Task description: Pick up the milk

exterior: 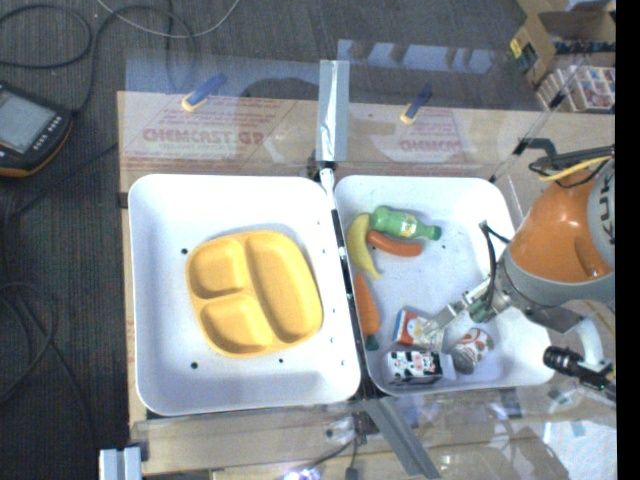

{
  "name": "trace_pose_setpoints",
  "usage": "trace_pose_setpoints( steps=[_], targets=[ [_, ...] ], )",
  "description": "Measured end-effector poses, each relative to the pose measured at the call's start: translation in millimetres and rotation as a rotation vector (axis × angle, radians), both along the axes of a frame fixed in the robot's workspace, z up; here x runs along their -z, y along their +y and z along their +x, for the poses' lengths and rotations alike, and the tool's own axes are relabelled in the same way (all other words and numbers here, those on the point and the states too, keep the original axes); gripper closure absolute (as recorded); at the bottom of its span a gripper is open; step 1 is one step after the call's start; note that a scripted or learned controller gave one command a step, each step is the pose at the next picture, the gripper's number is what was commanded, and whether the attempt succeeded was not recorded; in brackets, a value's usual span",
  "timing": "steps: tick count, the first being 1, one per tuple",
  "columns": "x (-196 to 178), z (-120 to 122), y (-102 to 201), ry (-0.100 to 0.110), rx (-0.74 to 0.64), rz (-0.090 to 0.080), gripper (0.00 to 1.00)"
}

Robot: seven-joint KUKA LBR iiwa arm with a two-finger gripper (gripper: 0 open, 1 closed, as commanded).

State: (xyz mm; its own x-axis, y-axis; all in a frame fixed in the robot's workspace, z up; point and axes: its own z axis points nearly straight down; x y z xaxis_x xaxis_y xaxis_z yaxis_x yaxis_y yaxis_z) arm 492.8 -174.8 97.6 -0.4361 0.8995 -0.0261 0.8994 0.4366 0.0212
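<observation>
In the right bin (470,193), the milk (414,365), a small cow-patterned carton, lies near the front wall, just in front of a red-and-white carton (416,326). The claw (447,320) hangs just beside that red carton; I cannot tell how its grip stands. A carrot (366,306) lies left of the milk.

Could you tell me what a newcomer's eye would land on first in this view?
Most likely the yellow divided tray, bright in the middle of the left bin. Next comes the arm's orange band at the right, its gripper low in the right bin amid crowded items, beside the milk.
</observation>
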Motion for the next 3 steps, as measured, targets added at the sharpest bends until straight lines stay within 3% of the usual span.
trace_pose_setpoints(
  steps=[1, 2, 3],
  targets=[
    [-13, -8, -47, 0.029, 0.126, 0.016, 0.0],
    [1, 0, 27, 0.003, -0.019, 0.003, 0.0],
    [-24, -9, -23, 0.03, 0.222, 0.016, 0.0]
  ],
)
